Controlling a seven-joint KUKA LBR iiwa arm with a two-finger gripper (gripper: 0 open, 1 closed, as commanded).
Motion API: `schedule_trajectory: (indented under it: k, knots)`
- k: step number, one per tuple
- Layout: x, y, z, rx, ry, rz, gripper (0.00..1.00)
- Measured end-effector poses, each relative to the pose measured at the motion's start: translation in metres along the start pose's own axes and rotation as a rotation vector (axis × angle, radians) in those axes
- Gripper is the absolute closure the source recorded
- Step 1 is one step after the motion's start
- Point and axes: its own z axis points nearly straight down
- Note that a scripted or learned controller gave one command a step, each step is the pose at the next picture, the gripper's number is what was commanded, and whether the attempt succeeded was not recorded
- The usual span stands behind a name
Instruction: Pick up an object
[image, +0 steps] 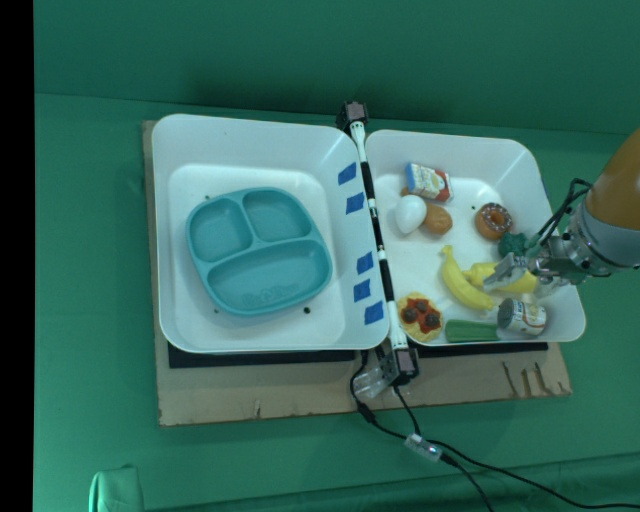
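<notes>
The right bin (520, 160) holds several toy foods. Among them are a yellow banana (460, 284), a second yellow piece (500, 274), a small can (522, 318) lying on its side and a green cucumber (470, 330). There are also a round tart with red topping (420, 314), a white egg (410, 214), a brown egg (437, 220), a donut (492, 220), a small carton (428, 182) and a dark green piece (514, 243). My gripper (524, 278) is low over the bin's right side, right at the second yellow piece and just above the can. Nothing is lifted.
The left bin (175, 150) carries a teal divided plate (258, 250). A divider rail with blue tape marks (372, 240) separates the bins. Cables (420, 445) trail off the cardboard base at the front. My arm comes in over the right bin's right rim.
</notes>
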Motion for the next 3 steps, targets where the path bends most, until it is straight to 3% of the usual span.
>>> schedule_trajectory:
  k: [1, 2, 3]
  knots:
    - [0.017, 0.008, 0.025, -0.036, -0.007, 0.008, 0.0]
    - [0.014, 0.011, 0.013, -0.049, -0.014, 0.017, 1.0]
    - [0.014, 0.011, 0.013, -0.049, -0.014, 0.017, 0.0]
